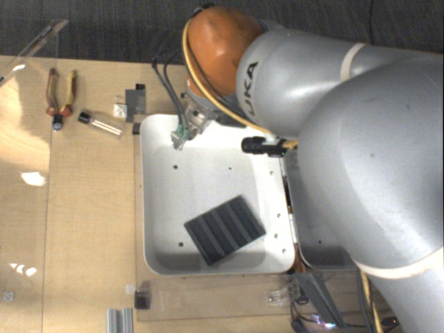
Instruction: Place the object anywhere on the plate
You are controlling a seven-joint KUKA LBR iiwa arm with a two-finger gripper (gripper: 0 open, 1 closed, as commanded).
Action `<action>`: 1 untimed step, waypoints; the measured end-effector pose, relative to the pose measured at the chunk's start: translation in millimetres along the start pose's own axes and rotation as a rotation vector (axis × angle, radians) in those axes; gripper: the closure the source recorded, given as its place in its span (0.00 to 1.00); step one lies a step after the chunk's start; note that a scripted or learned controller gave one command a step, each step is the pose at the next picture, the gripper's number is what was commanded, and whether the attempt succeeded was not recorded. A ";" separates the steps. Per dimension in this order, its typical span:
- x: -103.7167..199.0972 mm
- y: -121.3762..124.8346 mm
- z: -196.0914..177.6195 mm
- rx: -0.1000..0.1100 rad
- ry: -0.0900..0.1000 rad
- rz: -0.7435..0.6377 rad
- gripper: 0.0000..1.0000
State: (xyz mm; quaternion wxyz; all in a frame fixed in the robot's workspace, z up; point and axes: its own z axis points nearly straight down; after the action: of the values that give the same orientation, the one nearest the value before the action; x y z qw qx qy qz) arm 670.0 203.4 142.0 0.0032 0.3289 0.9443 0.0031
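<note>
A dark ribbed rectangular plate (224, 229) lies flat and turned at an angle in the front half of the left white bin (159, 255). The gripper (180, 139) hangs over the bin's far left corner, well behind the plate and apart from it. Something small and pale green shows at its tip; I cannot tell whether this is an object or part of the gripper. The orange band and the grey arm (333, 116) cover the bin's far right side.
The right bin (320, 257) is mostly hidden under the arm. On the wooden bench to the left lie red-handled pliers (60, 92), a small clear tube (100, 123) and a black block (137, 100). A black clamp (142, 299) sits at the bin's front left.
</note>
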 end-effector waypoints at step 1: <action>20.8 14.2 -112.2 -0.002 -0.002 -0.108 1.00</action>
State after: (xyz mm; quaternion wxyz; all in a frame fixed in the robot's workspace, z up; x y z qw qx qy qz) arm 661.6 227.0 254.3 0.0045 0.2775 0.9607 0.0035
